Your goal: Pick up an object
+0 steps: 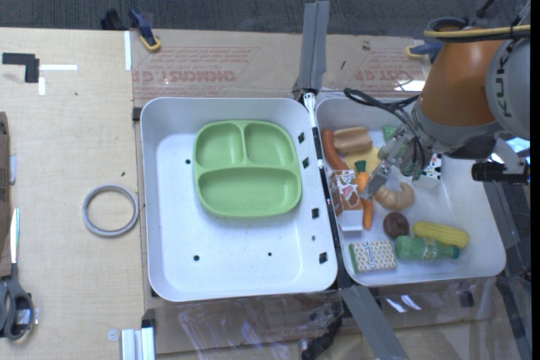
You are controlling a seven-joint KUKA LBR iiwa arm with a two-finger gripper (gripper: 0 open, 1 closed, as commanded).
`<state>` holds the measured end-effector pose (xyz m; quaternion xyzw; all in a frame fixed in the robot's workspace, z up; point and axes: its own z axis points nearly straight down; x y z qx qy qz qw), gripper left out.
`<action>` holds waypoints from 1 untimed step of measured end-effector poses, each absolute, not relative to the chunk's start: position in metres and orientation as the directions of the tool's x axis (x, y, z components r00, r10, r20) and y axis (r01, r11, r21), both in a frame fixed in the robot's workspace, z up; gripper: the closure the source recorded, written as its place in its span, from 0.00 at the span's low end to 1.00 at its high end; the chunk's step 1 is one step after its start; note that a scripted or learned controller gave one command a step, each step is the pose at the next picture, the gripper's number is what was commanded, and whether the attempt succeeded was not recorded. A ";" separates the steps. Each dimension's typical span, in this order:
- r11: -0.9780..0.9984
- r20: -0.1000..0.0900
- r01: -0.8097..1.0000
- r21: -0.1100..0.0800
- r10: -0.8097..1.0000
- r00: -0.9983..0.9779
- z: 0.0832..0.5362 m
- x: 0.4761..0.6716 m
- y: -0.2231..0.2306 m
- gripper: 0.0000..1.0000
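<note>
Camera view: two white bins side by side.
Left bin (169, 206): holds a green plate (247, 168).
Right bin (472, 219): toy food, like a carrot (364, 198), corn (440, 233) and a croissant (396, 197).
Gripper (381, 178): low over the croissant; I cannot tell its state.

The arm (472, 88) runs off the right edge. The gripper (390, 169) is a blur. Scissors (15, 303) are cut off at left.
</note>
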<state>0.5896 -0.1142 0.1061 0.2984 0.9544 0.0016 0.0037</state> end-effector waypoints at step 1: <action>0.625 -0.017 0.780 0.003 0.780 -0.625 0.103 0.577 -0.116 0.00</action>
